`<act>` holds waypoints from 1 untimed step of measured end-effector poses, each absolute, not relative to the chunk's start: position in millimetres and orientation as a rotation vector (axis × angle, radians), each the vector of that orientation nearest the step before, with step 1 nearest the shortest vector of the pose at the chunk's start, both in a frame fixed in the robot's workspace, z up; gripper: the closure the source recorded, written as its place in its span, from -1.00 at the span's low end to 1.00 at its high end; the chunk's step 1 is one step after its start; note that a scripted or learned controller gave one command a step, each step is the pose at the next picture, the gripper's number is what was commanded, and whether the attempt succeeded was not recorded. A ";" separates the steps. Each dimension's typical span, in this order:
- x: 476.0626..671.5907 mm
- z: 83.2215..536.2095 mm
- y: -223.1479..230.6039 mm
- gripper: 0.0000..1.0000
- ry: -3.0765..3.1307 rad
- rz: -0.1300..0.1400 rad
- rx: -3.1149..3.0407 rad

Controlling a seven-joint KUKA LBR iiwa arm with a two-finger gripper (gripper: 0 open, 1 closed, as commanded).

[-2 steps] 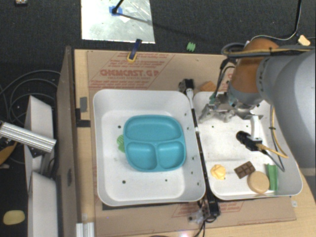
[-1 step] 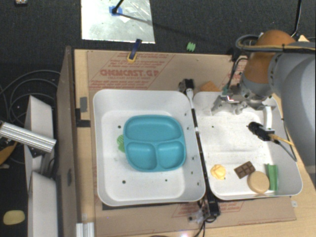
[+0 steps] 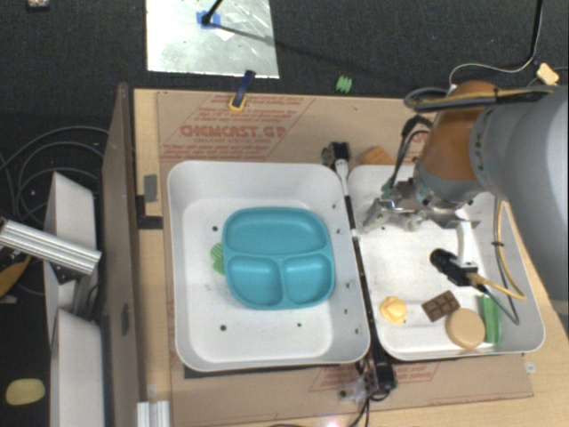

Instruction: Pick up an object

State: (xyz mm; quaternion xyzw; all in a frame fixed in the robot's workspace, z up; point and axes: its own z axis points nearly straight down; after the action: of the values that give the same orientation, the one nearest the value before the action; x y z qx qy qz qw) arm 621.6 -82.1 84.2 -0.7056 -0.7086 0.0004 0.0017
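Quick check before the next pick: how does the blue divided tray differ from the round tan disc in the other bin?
The blue tray is far larger than the tan disc. The tray is a rounded rectangle with three compartments; the disc is plain and round. The tray sits mid left bin, covering part of a green item; the disc lies at the right bin's near corner beside a brown block and green stick. Both lie flat.
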 end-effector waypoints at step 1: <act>671.3 86.0 -120.5 -1.00 -2.229 -0.006 -2.223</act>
State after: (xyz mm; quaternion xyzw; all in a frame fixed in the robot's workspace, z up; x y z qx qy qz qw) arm 671.3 -120.5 86.0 -0.7061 -0.7081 -0.0019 -0.0036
